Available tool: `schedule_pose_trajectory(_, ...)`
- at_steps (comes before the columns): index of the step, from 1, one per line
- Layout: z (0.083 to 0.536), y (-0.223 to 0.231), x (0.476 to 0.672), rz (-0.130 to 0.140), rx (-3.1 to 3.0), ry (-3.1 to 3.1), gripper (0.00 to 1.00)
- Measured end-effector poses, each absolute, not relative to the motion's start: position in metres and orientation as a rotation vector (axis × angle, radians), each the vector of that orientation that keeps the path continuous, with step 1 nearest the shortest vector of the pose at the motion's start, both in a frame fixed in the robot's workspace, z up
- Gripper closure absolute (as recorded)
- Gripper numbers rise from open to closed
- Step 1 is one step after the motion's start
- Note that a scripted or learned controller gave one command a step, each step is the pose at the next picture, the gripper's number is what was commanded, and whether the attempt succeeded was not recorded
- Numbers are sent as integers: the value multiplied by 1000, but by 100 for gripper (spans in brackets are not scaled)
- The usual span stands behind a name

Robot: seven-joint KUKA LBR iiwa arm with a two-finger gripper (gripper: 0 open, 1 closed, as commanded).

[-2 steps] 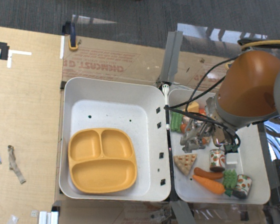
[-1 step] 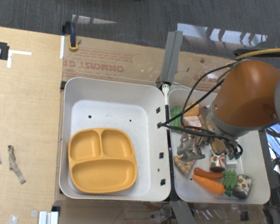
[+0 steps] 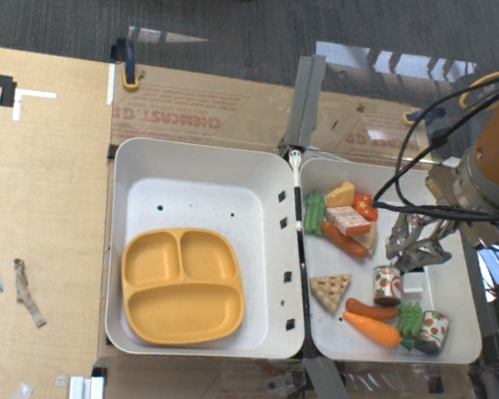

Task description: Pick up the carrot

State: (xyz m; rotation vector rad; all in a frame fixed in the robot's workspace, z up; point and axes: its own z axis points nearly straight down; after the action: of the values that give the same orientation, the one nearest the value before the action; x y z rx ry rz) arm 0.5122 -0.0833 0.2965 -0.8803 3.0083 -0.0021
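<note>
Though lying untouched at lower right of the right bin [image 3: 469, 353], carrot [image 3: 373, 328]: probably light, rigid, smooth toy; grasp mid-body across its width. Gripper [image 3: 416, 249] hovers above; finger state indiscernible.

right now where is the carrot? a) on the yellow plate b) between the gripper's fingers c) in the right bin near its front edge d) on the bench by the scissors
c: the carrot lies in the right bin near its front edge, below a red sausage, with the gripper above and apart from it.
</note>
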Motion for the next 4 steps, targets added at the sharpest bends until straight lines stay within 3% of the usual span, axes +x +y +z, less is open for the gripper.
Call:
schedule_pose_trajectory(1,192,-48,494,2,-838,3026,100)
schedule_pose_trajectory(3,192,-34,489,1,-805,3033,100)
schedule_pose_trajectory(4,192,-9,547,1,-633,3073,100)
